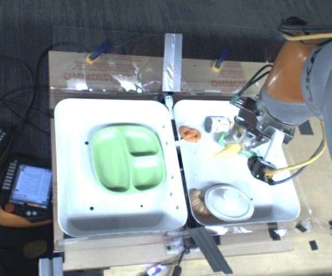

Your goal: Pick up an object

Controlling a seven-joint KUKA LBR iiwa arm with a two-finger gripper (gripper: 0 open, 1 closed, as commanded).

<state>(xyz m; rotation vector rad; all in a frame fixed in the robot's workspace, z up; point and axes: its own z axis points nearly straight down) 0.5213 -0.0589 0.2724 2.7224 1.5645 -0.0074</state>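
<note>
The likeliest target is a small yellow object, banana-like in shape, lying on the floor of the right bin in its upper middle part. Its long axis runs roughly left to right across the bin with a slight tilt, the right end a little higher. The end effector sits directly above and a touch to the right of that piece, so close that its lower parts overlap the yellow object's right end in the camera view; whether they are actually touching or merely hanging over it cannot be settled from this angle. The state of the end effector cannot be told either, since its tip is lost among dark hardware and cables, and nothing can be seen gripped in it. Just to the left of the end effector lies a small grey-and-white cylinder on its side, and further left, near the bin's dividing wall, an orange ring-shaped item. Toward the front of the same bin rests a white round bowl with a brownish object touching its left edge. The left bin holds a green divided tray, well apart from the arm. Judging from the layout, the coming move turns on a short descent onto the yellow piece, closing across its narrow width.
</note>
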